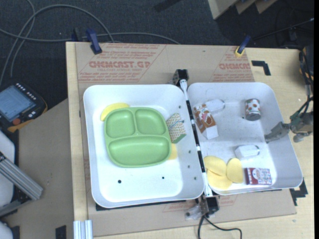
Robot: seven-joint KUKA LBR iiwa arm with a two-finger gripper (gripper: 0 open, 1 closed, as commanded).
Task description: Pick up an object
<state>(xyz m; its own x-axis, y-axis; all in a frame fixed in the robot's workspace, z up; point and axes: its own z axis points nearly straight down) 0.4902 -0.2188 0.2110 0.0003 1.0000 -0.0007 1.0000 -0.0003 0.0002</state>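
My gripper (278, 131) hung at the right-hand wall of the right bin (279, 96), low over its rim, and from this slant I could not tell whether it was open or closed; nothing showed in its grasp. No object had been picked up yet. The nearest candidates were the small white block (247, 151), just inward and below me, and the can (252, 108), lying on its side further up the bin. Either could have failed me. The can looked ready to roll away if I touched it off-centre, and the block sat low and pale against the bin floor, so a closing grasp might have slid over it. Starting this close to the wall, I also risked catching the rim on the way down. The 2 yellow discs (222, 171) overlapped beside the red box (257, 176), so a reach there might have nudged both and gripped neither.
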